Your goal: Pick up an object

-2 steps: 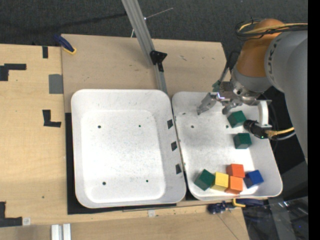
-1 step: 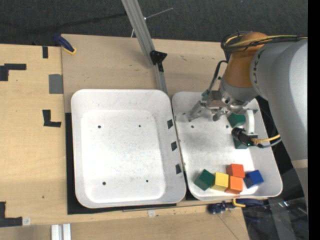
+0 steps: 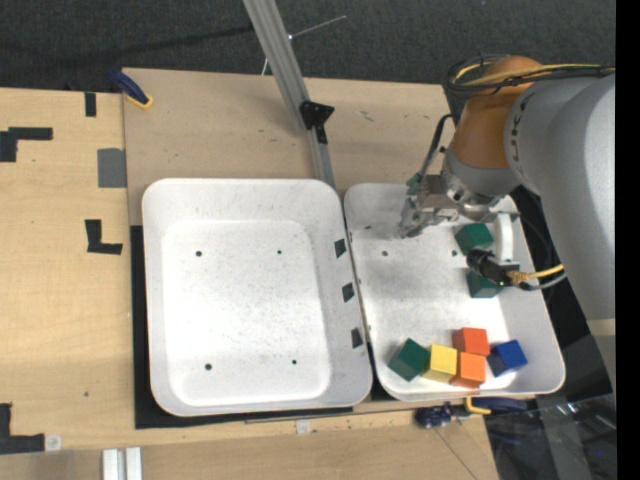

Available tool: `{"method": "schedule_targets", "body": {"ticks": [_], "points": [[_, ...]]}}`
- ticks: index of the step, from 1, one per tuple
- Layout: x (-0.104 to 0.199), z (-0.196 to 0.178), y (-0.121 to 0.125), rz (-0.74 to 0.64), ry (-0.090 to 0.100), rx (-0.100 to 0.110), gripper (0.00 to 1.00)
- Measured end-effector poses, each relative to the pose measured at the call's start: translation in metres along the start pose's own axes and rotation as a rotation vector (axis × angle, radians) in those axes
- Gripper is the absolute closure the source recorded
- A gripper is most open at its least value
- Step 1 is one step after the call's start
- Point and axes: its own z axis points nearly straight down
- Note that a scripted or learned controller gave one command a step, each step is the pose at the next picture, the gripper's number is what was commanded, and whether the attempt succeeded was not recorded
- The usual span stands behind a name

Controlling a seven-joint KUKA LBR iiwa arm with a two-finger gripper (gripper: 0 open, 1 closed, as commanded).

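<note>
My gripper (image 3: pixel 411 224) hangs over the far left part of the right bin (image 3: pixel 420 288), pointing down at bare bin floor. A green block (image 3: pixel 473 236) lies just to its right, partly under the wrist. Another dark green block (image 3: pixel 484 284) sits a little nearer along the right wall. At the bin's near edge lies a cluster: a green block (image 3: pixel 408 358), a yellow block (image 3: pixel 442 361), two orange blocks (image 3: pixel 472 342) (image 3: pixel 470 369) and a blue block (image 3: pixel 508 356). I see no object at the gripper's tip.
The left bin (image 3: pixel 160 268) stands beside the right one, their rims touching at the middle. A slanted metal pole (image 3: pixel 290 68) with a black clamp runs down to the far edge between the bins. The grey arm (image 3: pixel 570 168) covers the right bin's far right corner.
</note>
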Motion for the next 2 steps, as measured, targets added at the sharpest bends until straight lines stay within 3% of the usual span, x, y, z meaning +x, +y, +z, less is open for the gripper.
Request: {"method": "schedule_targets", "body": {"ticks": [2], "points": [[-0.004, -0.116, 0.012, 0.001, 0.000, -0.006, 1.00]]}}
